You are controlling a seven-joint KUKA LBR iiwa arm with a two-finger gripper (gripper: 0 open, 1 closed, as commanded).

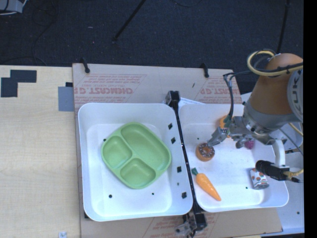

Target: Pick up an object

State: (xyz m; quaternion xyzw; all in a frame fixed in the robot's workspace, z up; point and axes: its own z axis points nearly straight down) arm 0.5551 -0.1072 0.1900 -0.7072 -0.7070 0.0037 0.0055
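Lighting: even, bright overhead; image soft, low resolution.
White bins (99,133) near overexposure; faint shadows under their contents; floor at 12 o'clock dark; fine detail blurred.

Dark carpeted floor (163,24) is running along the far side, black cables (133,9) trailing over it. Light wood tabletop (34,167) is sitting at left with grey and dark squares (64,98) on it. Printed cardboard sheet (119,86) is lying beside it.

Grey arm (270,115) with orange band (277,86), looped yellow cable (257,58).
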